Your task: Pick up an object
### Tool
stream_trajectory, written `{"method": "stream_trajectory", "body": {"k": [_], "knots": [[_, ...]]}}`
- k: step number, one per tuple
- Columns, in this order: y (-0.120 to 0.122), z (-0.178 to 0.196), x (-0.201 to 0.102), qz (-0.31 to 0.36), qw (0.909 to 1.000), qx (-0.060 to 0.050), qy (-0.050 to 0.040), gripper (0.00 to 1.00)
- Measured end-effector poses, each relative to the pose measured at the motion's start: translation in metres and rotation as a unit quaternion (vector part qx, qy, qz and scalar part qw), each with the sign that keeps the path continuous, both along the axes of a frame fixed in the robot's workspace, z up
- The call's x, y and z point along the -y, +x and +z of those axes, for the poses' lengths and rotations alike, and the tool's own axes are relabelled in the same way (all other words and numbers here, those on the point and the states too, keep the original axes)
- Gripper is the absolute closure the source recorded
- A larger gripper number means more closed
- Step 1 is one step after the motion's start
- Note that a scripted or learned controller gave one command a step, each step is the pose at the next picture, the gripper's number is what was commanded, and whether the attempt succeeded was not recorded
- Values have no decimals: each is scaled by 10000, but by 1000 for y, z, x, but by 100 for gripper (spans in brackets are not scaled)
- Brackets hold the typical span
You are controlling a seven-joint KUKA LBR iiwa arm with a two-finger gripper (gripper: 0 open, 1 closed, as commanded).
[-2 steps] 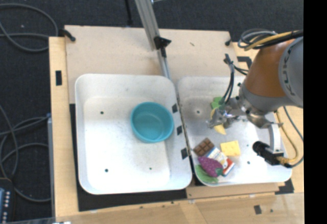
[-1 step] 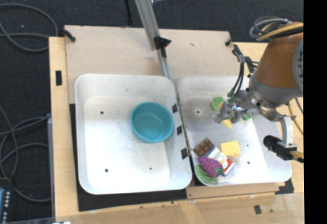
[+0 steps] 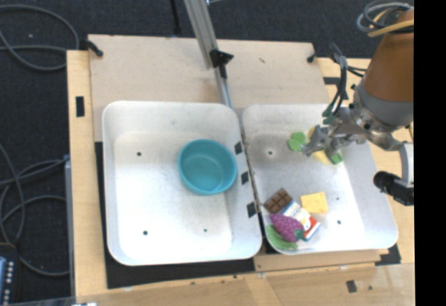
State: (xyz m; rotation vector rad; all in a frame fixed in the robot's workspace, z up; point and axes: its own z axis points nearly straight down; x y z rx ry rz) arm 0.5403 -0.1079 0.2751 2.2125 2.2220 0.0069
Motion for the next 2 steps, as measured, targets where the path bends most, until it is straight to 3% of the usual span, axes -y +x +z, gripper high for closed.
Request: {"method": "stream_trajectory", "body": {"k": [1,2], "knots": [[20,-11,-57,12,10000,-31,2,100],[36,-21,-96,2,10000,-32,-2,100]]}}
